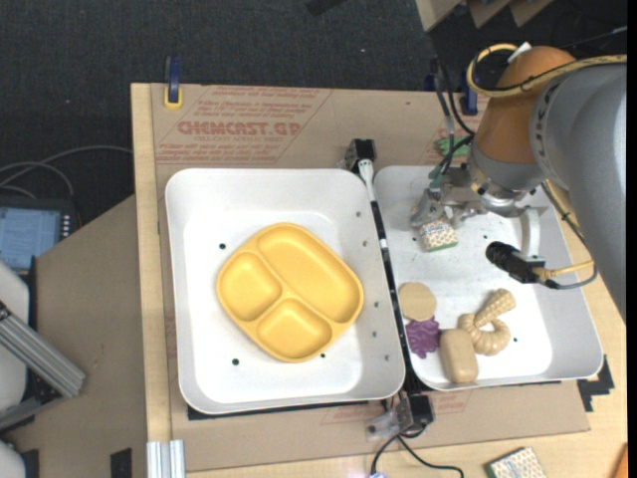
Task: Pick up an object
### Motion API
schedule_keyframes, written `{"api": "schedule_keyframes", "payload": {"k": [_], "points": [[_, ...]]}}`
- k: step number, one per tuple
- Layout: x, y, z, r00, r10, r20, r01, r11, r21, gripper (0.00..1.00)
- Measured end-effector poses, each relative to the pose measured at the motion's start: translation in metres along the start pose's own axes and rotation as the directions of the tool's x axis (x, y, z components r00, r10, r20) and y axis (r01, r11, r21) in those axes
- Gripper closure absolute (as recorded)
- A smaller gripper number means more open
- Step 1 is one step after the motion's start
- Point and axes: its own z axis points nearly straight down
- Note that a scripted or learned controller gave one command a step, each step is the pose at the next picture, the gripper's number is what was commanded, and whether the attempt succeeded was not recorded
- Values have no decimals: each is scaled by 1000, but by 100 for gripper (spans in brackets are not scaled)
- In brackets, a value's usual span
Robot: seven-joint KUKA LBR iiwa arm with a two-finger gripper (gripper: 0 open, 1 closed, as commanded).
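Note:
My gripper (438, 210) hangs over the far left part of the right bin (567, 352), under the grey arm with its orange band. Directly at its tip is a small speckled white block (436, 235); whether the block is held or just resting on the bin floor is not clear. Nearer the front of the same bin lie a round tan disc (417, 299), a purple lump (422, 337), a tan block (459, 356) and a tan knotted pastry shape (490, 323).
The left bin (194, 366) holds a yellow three-compartment plate (289, 290) in its middle. A dark divider rail (377, 229) runs between the two bins. Brown cardboard (249, 122) lies under both bins.

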Motion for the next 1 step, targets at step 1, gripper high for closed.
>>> {"api": "schedule_keyframes", "payload": {"k": [1], "points": [[58,-15,-96,1000,-5,-3,5,1000,-7,100]]}}
